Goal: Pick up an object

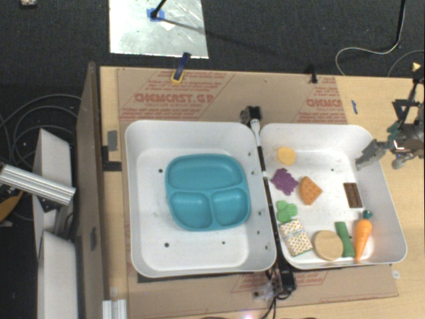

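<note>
The gripper point(376, 150) sits at the right edge of the right bin point(332, 138), just over its rim, with the rest of the arm barely entering from the right. Whether the claw is open or closed cannot be told from this angle, and nothing is seen held in it.

The objects to pick all lie in the right bin: a small yellow round piece point(286, 155) near the top left, a purple grape bunch point(284, 181) below it, an orange waffle point(309, 190) beside that, and a brown chocolate bar point(352, 195) further right (the nearest thing to the gripper, though apart from it). Along the bottom lie a green piece point(287, 211), a speckled cracker point(295, 237), a tan cookie point(326, 244), a green stick point(344, 238) and a carrot point(362, 235).

The left bin point(146, 178) holds a teal divided plate point(207, 191).
</note>
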You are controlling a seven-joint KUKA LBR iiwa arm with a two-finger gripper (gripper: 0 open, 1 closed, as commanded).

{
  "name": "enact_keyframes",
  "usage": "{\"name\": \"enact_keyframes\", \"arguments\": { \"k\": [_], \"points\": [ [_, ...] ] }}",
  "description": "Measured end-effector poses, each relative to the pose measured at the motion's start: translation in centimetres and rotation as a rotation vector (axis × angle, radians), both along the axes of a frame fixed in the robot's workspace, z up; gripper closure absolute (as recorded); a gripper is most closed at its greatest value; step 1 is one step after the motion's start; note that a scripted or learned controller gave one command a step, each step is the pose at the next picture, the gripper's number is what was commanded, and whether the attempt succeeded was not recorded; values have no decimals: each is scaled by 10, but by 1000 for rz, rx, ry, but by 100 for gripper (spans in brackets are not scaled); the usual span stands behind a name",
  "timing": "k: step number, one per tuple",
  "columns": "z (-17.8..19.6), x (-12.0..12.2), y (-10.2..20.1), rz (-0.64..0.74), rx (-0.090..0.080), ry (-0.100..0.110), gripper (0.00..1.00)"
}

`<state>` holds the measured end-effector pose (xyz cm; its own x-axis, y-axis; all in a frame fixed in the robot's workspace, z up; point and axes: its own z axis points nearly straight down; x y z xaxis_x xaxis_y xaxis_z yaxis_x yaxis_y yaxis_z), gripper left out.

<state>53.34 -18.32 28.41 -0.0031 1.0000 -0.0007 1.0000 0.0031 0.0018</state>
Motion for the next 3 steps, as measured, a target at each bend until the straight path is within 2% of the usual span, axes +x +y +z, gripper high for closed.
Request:
{"name": "enact_keyframes", "arguments": {
  "k": [1, 2, 3],
  "points": [
    [-141, 10, 35, 3, 2, 0, 0],
    [-201, 37, 59, 3, 1, 0, 0],
    [-189, 37, 58, 1, 0, -1, 100]
  ]
}}
